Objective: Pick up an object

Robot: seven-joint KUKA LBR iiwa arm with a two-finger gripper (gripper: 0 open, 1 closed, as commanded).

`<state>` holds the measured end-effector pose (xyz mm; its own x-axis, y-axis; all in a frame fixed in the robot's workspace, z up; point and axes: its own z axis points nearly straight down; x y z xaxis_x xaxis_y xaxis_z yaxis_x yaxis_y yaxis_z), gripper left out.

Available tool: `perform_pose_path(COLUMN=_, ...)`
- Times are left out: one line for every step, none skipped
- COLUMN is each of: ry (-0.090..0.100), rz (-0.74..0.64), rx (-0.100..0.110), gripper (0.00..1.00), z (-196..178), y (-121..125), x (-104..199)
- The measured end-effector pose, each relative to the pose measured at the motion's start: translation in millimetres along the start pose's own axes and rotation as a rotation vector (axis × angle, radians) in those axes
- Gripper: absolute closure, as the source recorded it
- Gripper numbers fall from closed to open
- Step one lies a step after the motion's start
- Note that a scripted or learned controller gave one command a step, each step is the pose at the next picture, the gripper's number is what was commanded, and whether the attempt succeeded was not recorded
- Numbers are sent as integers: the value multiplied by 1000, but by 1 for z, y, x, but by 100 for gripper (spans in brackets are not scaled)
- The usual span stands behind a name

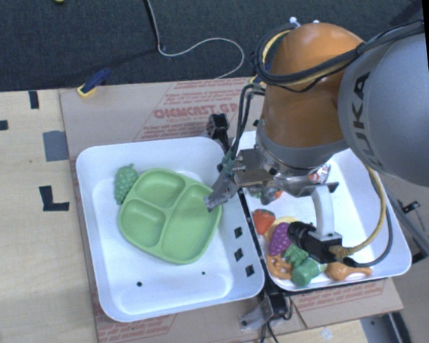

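I read "CHEMCAST" in red on the cardboard sheet (185, 110) under the bins. The gripper (221, 197) sits over the glossy green divided plate (170, 217) in the left bin (101, 217); state: cannot tell. Toy food pile (291, 250) lies in the right bin's (384, 263) near-left corner.

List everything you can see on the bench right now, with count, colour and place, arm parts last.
Bins: 2, white, side by side; left bin, right bin.
Divided plate: 1, light green, left bin, toward its right side.
Bumpy toy food: 1, darker green, left bin, touching the plate's upper left edge.
Toy food pile: several pieces, red, purple, green, orange and yellow, right bin's near left corner; exact count unclear.
Cardboard sheet: 1, brown, under the bins.
Cable: 1, white, on the dark floor beyond.
Arm: 1, grey with orange band, over the right bin.
Gripper: 1, at the plate's right edge.
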<state>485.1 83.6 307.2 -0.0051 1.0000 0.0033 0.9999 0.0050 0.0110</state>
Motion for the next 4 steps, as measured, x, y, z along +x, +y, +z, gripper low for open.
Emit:
perform_pose_path(ry=-5, rz=1, rx=15, gripper=100, z=-3, y=-2, x=-1)
perform_pose_path(ry=-3, rz=2, rx=9, gripper=100, z=-52, y=-1, x=0)
perform_pose_path(ry=0, rz=1, rx=-7, gripper=100, z=-233, y=25, x=17)
perform_pose_path(ry=-5, rz=10, rx=18, gripper=100, z=-168, y=-1, x=-46)
